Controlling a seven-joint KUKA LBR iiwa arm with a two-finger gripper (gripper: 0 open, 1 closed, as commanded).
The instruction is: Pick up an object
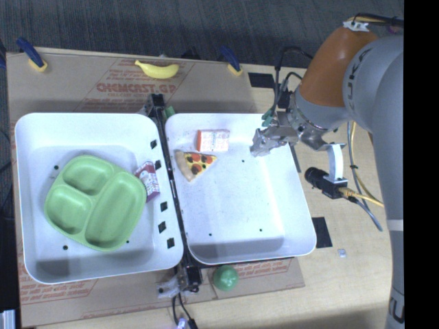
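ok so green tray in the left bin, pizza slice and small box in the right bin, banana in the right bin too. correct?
One error: the banana lies outside both bins, on the cardboard behind them, as the camera view shows. The green tray is in the left bin; the pizza slice and small box are in the right bin.

The gripper (264, 142) hangs over the right bin (274, 218), near its far right corner. A small orange-and-white carton (212, 140) and a toy pizza slice (195, 164) lie by that bin's far left corner. In the left bin (31, 184) sits a green divided plate (95, 201), with a small dark packet (149, 179) touching the plate's right rim. A yellow banana (158, 68) lies on the cardboard beyond the bins, a green ball (224, 277) on the near edge.
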